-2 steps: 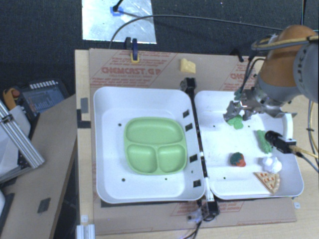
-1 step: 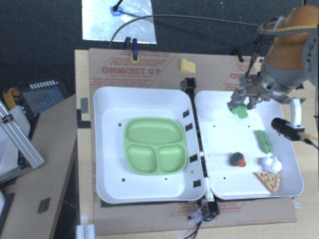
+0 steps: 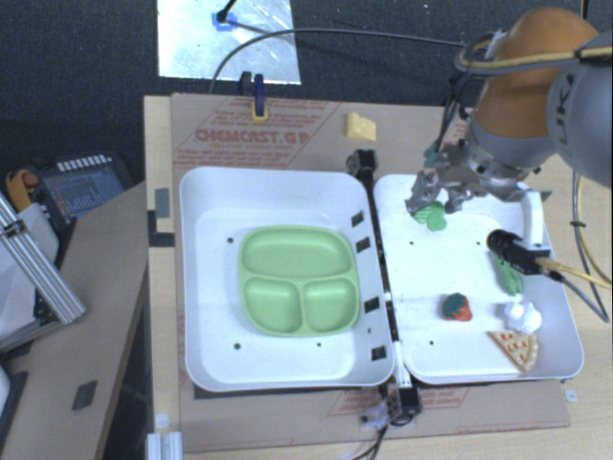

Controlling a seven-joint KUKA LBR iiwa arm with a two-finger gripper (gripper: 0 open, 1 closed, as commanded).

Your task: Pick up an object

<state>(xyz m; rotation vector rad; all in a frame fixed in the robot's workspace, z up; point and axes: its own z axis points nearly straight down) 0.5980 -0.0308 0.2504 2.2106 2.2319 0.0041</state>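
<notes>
My gripper (image 3: 431, 197) hangs low over the far left corner of the right bin (image 3: 421, 353). A small green object (image 3: 435, 218) lies right under its tip, partly covered by it, and I cannot tell whether it is gripped. Nearer the front of the same bin lie a red and green strawberry-like toy (image 3: 457, 307), a white lump (image 3: 520, 315) and an orange waffle-patterned wedge (image 3: 515, 349). A long green piece (image 3: 507, 276) lies by the bin's right side.
The left bin (image 3: 206, 257) holds a green divided plate (image 3: 295, 280). A yellow block (image 3: 361, 126) sits on the cardboard behind the bins, and a blue and yellow clamp (image 3: 257, 97) stands at the back edge. The grey and orange arm (image 3: 536, 84) fills the upper right.
</notes>
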